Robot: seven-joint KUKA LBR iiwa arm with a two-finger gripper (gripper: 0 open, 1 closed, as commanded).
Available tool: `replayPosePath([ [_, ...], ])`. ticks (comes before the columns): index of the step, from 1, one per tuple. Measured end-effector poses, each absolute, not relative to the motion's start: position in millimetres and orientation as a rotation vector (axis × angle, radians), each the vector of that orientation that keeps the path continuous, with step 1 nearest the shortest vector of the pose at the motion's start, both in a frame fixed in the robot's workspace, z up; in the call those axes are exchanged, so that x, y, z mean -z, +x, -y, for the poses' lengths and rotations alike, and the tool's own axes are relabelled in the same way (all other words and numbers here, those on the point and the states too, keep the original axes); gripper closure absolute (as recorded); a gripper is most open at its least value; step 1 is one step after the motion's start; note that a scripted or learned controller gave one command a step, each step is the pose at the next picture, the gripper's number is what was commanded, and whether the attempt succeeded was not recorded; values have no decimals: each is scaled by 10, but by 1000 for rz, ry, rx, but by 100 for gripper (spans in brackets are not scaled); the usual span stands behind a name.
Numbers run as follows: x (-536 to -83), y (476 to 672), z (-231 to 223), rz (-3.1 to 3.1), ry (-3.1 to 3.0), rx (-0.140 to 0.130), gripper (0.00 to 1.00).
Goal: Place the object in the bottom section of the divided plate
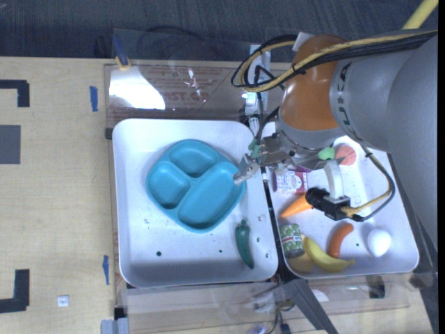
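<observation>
Green pepper (243, 242) in left bin, below claw (247, 167)

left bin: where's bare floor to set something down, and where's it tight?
Left bin: bare floor left of and below the blue divided plate, up to the green pepper. Tight at the plate's right rim, under the gripper. Right bin: crowded with banana, carrot, egg.

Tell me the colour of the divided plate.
Light blue all over; the plate shows plainly in the camera view, lying in the left bin.
</observation>
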State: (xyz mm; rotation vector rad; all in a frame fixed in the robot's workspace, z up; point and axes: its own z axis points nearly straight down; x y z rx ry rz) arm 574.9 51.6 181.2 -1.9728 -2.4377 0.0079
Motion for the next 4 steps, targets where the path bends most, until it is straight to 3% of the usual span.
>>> replayPosePath([
  [1,-2098,4793,-642,2327,-2103,-8,0],
  [2,-1809,5324,-705,2529,-1861,-6,0],
  [3,-1882,5335,-700,2527,-1862,-9,100],
  [4,-2131,4810,-408,2341,-2086,-10,100],
])
